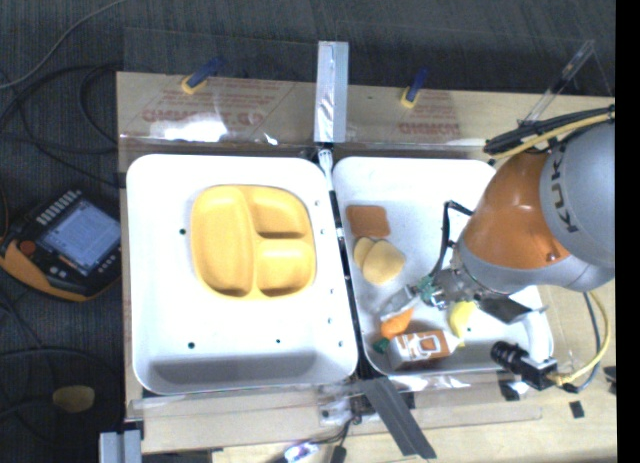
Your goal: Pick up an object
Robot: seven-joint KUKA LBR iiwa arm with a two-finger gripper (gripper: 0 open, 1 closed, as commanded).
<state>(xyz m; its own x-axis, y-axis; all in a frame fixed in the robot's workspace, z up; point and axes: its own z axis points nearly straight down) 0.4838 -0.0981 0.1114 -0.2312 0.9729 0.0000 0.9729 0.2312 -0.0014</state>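
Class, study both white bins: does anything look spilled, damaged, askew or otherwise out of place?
Nothing stands out. The yellow tray lies flat in the left bin. The toast, the pale round food, the carrot and the orange packet lie loose but intact in the right bin.

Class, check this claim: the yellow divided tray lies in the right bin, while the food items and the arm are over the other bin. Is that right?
Not quite. The camera view shows the yellow divided tray in the left bin, not the right. The rest stands: the food items, such as the brown cracker, and the arm are over the other bin.
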